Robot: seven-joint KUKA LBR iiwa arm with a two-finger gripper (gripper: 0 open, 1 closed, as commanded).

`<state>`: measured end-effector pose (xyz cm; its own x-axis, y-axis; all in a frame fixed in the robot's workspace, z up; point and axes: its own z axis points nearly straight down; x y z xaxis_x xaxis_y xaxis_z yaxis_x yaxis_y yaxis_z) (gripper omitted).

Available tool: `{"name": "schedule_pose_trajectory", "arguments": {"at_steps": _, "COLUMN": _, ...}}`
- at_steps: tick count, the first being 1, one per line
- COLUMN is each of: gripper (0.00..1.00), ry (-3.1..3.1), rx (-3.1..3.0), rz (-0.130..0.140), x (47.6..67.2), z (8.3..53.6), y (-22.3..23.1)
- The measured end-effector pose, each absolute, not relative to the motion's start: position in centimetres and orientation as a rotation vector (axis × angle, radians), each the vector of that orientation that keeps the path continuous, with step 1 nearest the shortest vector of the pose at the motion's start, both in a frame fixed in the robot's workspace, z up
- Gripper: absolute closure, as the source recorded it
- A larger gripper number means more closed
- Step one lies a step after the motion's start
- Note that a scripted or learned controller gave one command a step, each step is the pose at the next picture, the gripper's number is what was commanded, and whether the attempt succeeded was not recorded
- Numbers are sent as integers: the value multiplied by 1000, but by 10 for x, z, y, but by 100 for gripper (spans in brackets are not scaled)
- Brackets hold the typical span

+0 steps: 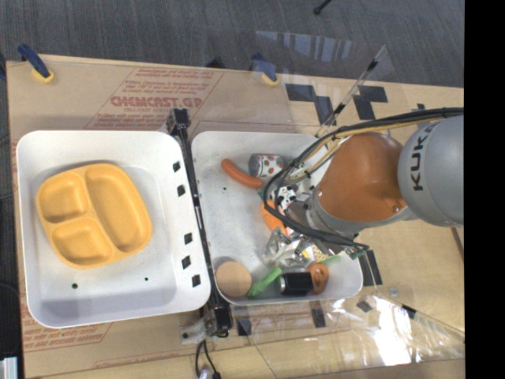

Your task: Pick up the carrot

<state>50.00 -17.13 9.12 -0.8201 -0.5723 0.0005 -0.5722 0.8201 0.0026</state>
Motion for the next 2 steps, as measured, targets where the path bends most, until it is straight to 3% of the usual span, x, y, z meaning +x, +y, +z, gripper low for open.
{"name": "schedule_pose_trajectory", "arguments": {"at_steps": 1, "gripper": 0, "ry": -3007, "rx": 948, "rz": 3, "x": 504, "z": 93, "y": -171}}
{"name": "schedule_pose_trajectory", "arguments": {"at_steps": 2, "gripper": 100, "ry": -3003, "rx": 960, "rz": 2, "x": 505, "z": 103, "y": -168}}
